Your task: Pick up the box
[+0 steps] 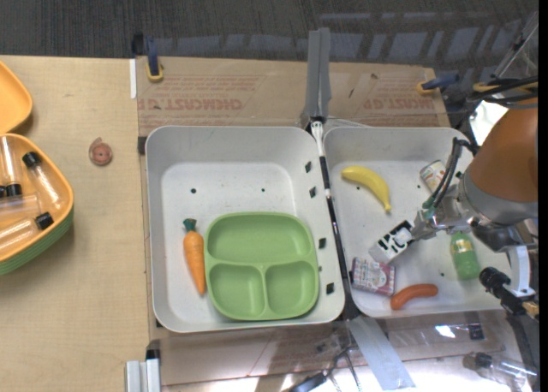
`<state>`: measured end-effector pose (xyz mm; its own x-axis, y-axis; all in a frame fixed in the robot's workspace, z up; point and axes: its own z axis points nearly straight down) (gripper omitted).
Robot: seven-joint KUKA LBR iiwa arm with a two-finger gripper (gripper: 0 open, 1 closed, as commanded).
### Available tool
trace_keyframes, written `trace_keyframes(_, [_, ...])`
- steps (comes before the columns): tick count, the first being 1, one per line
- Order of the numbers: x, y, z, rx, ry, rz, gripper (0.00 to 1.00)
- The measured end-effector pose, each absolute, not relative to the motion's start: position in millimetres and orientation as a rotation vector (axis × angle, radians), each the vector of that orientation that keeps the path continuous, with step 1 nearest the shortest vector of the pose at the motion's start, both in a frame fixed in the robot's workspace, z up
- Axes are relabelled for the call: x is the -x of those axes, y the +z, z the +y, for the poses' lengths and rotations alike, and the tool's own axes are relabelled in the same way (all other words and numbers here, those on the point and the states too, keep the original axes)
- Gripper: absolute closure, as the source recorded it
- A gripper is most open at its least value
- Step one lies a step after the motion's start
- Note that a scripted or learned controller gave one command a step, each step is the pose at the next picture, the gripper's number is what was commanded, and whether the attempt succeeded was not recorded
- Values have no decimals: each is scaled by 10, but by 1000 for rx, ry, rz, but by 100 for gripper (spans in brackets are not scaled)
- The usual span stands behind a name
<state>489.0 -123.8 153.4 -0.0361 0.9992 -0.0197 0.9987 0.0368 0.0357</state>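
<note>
Box point(372, 275): small, flat, white with pink-red print, lying in right bin point(402, 138) near its front-left corner, beside a sausage point(414, 294). Gripper point(425, 219) above a black-and-white item point(395, 240); finger opening cannot be told. Cardboard-covered bench point(231, 95); dark carpet beyond.

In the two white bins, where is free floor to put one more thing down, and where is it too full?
Left bin: bare floor behind the green plate and carrot. Right bin: a patch left of the banana, toward the divider. Crowded: the right bin's front right, with the gripper, small box, pouch, sausage and green bottle.
</note>
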Motion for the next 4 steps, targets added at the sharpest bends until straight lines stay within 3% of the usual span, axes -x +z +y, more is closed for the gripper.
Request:
trace_keyframes(1, [-4768, 1137, -1061, -2538, -5, 1857, 100])
trace_keyframes(2, [-4769, 1218, -1066, -2537, -8, 1860, 100])
trace_keyframes(3, [-5095, 2884, -1320, -2377, -6, 2055, 100])
trace_keyframes(4, [-4767, 1876, -1703, -2465, -5, 1950, 100])
